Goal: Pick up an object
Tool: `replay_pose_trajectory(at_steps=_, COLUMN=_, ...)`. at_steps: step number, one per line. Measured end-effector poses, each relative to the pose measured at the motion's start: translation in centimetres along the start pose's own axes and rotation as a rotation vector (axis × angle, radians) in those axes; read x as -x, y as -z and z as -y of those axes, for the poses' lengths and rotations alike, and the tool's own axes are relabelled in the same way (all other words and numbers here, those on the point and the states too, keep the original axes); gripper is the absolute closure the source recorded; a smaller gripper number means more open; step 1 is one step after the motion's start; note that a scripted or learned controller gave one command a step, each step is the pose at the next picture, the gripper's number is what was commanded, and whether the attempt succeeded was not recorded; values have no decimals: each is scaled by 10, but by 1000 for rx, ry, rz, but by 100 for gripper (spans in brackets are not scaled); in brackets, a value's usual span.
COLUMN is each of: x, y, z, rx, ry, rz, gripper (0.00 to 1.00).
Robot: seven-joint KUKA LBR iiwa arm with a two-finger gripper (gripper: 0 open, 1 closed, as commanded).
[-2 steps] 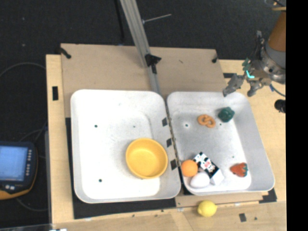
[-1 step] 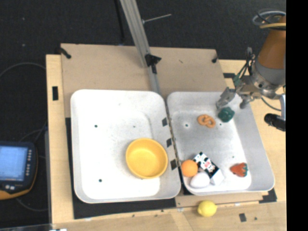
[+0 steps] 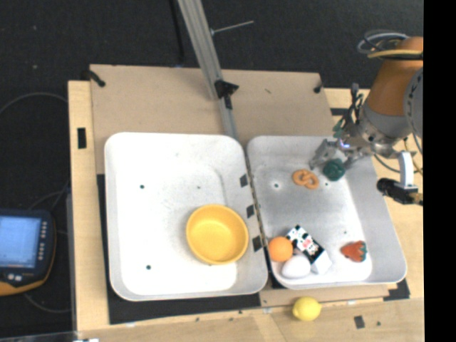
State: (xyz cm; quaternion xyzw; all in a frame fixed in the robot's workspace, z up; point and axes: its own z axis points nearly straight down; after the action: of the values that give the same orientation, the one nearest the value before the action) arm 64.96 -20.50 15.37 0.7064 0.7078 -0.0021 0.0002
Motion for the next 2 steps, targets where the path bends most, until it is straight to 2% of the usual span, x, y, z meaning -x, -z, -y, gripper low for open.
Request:
replay_pose_trajectory(at_steps=1, x=3, y=-35, z=-1, rx=7, ry=-3, rz=3, gripper=0)
replay_pose_trajectory(at_steps=2, x=4, y=-26, z=0, rx=2, ry=-2, rz=3, gripper=100)
